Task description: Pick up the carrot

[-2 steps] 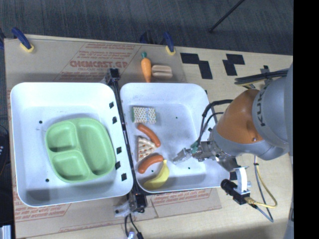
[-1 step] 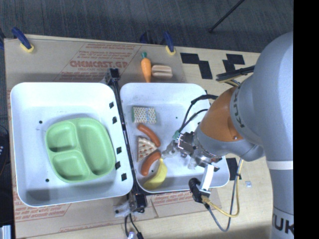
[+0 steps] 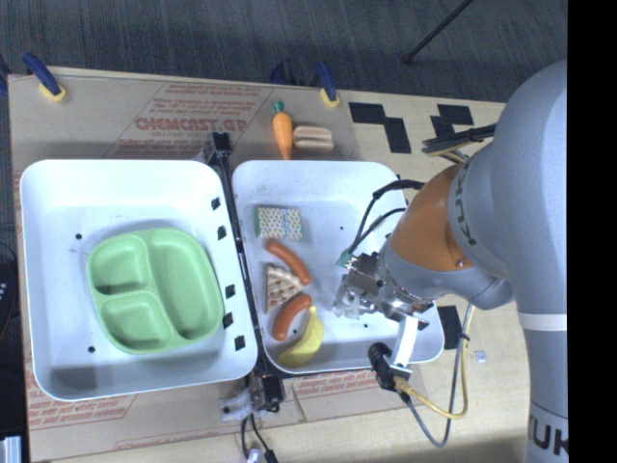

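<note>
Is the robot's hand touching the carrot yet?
Apart. The camera view shows the carrot lying on the bench beyond the right bin's far rim, beside a small bun, while the gripper is down inside that bin, well away.

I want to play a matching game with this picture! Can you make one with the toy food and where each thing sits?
Things:
1. small orange carrot with green top
2. yellow banana
3. green divided plate
4. speckled square cracker

Places:
A. left bin
B. on the bench behind the bins
C. right bin, far end
D. right bin, near edge

Pairs: 1-B, 2-D, 3-A, 4-C
</note>
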`<state>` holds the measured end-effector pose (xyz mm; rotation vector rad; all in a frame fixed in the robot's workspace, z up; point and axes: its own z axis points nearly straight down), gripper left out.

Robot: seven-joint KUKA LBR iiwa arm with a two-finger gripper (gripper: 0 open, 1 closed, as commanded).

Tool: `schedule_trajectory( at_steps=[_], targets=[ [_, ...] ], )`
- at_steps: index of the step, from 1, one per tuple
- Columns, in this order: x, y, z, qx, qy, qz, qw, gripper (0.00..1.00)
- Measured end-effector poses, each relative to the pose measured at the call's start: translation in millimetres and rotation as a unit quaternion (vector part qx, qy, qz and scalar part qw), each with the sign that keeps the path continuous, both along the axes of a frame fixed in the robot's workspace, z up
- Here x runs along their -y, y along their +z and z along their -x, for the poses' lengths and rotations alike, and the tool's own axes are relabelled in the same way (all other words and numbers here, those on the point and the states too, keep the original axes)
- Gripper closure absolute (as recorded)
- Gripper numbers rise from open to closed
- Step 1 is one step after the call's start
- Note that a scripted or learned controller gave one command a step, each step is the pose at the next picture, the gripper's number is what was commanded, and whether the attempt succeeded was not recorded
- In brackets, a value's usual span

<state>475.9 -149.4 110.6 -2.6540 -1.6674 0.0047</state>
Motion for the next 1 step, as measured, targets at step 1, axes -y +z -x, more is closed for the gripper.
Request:
schedule_trajectory(
  at_steps=[1],
  targets=[
    [-0.2,147.4,-1.0,0.003,0.013,0.0017,0.9999,1.0]
  ],
)
